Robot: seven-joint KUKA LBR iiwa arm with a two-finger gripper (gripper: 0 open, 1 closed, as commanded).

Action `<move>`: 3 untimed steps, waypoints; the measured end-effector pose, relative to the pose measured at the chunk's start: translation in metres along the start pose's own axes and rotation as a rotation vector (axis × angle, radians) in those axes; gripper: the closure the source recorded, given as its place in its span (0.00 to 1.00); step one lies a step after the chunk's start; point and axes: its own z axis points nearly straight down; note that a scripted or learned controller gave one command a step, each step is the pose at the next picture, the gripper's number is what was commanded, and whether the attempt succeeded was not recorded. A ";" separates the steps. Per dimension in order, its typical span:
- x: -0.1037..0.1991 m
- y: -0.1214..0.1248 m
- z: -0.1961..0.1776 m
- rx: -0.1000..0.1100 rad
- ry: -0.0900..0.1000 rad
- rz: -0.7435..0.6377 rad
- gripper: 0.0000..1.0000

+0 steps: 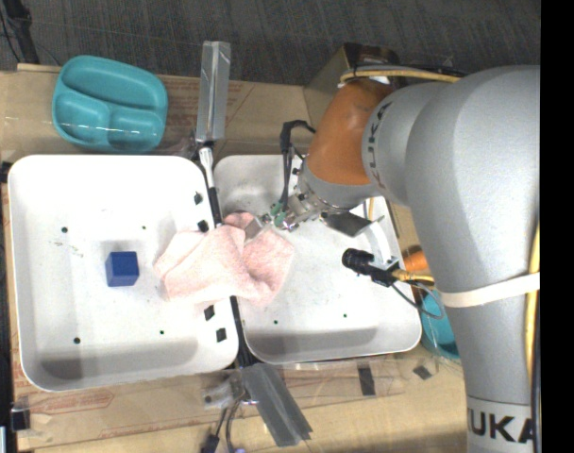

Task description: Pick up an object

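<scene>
A pink cloth [226, 262] lies crumpled over the divide between the two white bins, part in the left bin [42, 215] and part in the right bin [315, 333]. A small blue cube [123, 268] sits in the left bin, left of the cloth. My gripper [279, 218] is low in the right bin, at the cloth's upper right edge. The arm's orange band and grey body hang above it and cover much of the right bin.
A teal moulded tray [109, 102] rests on the bench beyond the left bin. A grey bar [213, 88] stands behind the gap between the bins. An orange object [415, 262] pokes out at the right bin's right rim.
</scene>
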 end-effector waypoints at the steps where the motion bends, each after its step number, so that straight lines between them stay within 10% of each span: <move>1: 0.002 0.006 -0.001 -0.003 -0.002 0.004 0.00; 2: 0.002 0.006 -0.011 -0.003 -0.003 0.001 1.00; 3: 0.038 0.070 -0.101 -0.002 -0.002 0.102 1.00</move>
